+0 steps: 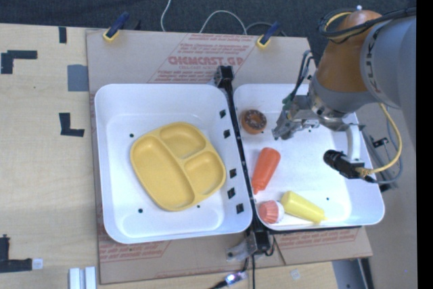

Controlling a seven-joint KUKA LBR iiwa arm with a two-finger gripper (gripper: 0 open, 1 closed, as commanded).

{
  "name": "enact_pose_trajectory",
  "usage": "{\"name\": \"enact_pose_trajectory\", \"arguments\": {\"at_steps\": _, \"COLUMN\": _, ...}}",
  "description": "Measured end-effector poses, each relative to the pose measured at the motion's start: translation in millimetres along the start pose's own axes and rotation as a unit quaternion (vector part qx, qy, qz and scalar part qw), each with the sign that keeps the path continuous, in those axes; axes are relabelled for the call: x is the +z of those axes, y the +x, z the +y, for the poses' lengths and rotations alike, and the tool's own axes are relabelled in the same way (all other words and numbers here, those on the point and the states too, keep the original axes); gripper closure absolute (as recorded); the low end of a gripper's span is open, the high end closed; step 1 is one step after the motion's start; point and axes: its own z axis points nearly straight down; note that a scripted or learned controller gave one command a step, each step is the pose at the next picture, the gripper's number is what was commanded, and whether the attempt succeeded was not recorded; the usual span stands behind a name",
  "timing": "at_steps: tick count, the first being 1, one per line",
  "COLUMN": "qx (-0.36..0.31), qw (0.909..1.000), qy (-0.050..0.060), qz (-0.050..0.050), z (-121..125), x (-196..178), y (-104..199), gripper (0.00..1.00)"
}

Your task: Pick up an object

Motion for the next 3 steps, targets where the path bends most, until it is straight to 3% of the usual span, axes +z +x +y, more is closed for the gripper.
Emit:
{"name": "enact_pose_trajectory", "arguments": {"at_steps": 2, "qx": 0.000, "qw": 1.0000, "qy": 0.001, "qz": 0.000, "z": 3, "x": -65, "y": -4, "gripper": 1.00}}
{"name": "enact_pose_trajectory", "arguments": {"at_steps": 3, "qx": -0.003, "qw": 1.0000, "qy": 0.001, "qz": 0.001, "z": 9, "x": -72, "y": 45, "gripper": 1.00}}
